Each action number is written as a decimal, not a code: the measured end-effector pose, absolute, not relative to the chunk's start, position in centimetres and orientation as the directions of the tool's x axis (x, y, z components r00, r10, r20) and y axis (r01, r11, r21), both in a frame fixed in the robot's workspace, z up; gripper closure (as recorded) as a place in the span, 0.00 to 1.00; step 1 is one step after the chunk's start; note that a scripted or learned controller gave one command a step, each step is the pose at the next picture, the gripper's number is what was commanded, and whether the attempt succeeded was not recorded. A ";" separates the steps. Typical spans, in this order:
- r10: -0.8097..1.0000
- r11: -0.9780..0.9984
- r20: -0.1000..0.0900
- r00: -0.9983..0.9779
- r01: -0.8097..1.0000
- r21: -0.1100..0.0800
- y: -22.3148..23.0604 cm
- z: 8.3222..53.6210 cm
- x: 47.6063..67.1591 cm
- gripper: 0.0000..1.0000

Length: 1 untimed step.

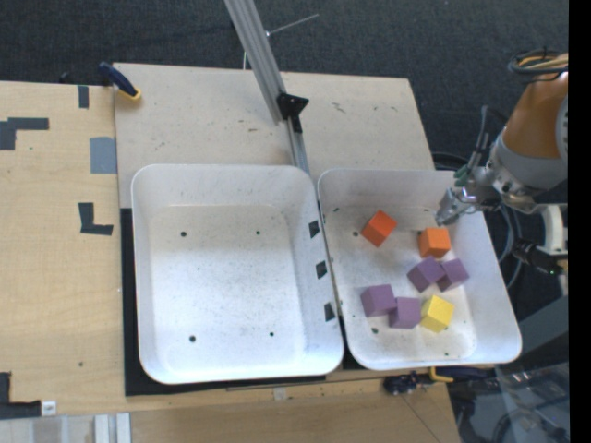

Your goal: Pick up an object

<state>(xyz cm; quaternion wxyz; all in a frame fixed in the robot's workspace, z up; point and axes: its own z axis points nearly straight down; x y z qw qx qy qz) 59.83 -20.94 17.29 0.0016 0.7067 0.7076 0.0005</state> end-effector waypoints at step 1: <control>1.000 0.002 -0.002 -0.002 1.000 0.005 -20.9 22.6 60.0 1.00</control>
